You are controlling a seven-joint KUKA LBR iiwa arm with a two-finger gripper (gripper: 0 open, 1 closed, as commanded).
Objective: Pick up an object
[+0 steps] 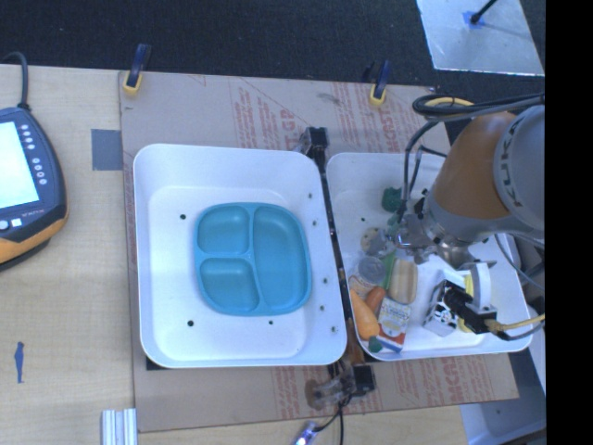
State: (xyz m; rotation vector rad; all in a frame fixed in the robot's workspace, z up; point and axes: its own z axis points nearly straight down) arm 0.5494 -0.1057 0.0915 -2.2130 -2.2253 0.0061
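My gripper hangs low over the middle of the right bin, under the orange band of the arm. Just left of it lie two grey round pieces, and a small dark green object sits behind it. A beige bottle with a white and red label lies in front of the gripper, pointing toward the bin's front edge. An orange carrot-like piece lies at the front left corner, beside a green bit. Nothing can be seen between the gripper and the bin floor.
The left bin holds a blue divided plate in its middle. An orange-and-grey control pendant lies on the bench at the far left. Clamps stand along the board's back edge.
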